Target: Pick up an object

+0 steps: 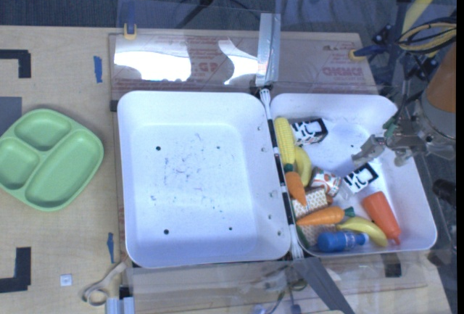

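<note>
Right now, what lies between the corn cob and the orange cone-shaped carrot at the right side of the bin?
In the camera view, between the corn cob and the large carrot lie a small patterned packet and a black-and-white card.

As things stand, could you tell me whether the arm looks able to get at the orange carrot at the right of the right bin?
Probably yes. The carrot lies on top, uncovered, just below the end effector; the banana beside it crowds one side.
</note>
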